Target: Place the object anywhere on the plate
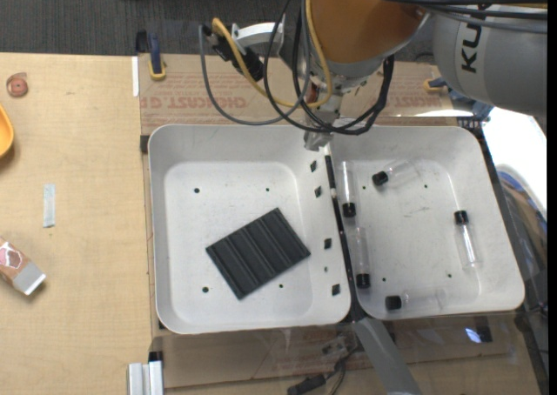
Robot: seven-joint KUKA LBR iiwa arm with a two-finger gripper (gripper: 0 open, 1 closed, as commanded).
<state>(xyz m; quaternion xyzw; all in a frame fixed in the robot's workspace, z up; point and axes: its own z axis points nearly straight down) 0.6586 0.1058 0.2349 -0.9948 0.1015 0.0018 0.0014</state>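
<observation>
While my end effector (318, 141) hangs over the far end of the divide between the two shallow white bins, I cannot tell how far open it is. I can make out nothing held at its tip.

The clear plastic tubes with black caps (352, 210), which I take to be the objects on offer, lie scattered in the right bin (487, 210). The nearest tube lies along that bin's left wall, just beside the divide, with its long axis running from far to near, almost straight on from where I hang. Another tube (399, 174) lies slantwise near the far side, and a third (466, 237) lies well out to the right.

The dark ribbed rectangular plate (258, 251) lies flat and skewed in the left bin (174, 210), with bare white floor all round it, so there is ample room to set something down. A tube against the wall leaves little room on that side, so I judge the open-lying ones easier to take.
</observation>
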